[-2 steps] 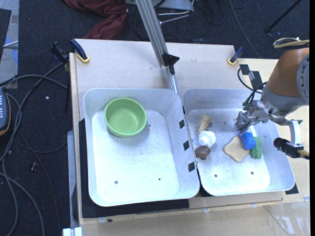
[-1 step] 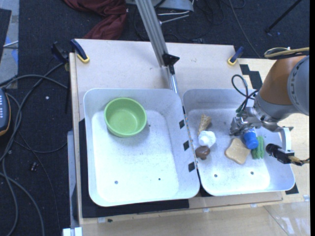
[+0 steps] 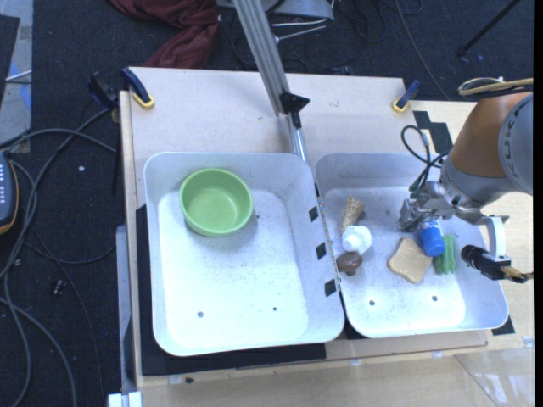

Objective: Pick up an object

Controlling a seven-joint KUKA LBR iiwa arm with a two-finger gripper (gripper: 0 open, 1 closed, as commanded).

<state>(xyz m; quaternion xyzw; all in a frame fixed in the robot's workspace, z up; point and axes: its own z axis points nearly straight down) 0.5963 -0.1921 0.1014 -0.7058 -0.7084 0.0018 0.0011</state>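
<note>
Pale wooden bench (image 3: 212, 108), 2 shallow white bins side by side, left bin (image 3: 229, 312), right bin (image 3: 424, 316)

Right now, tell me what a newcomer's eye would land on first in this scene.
The green bowl stands alone in the left bin, toward its far left corner. In the right bin, the grey arm with its orange band reaches down over a cluster of small things, its gripper right beside a blue object.
</note>
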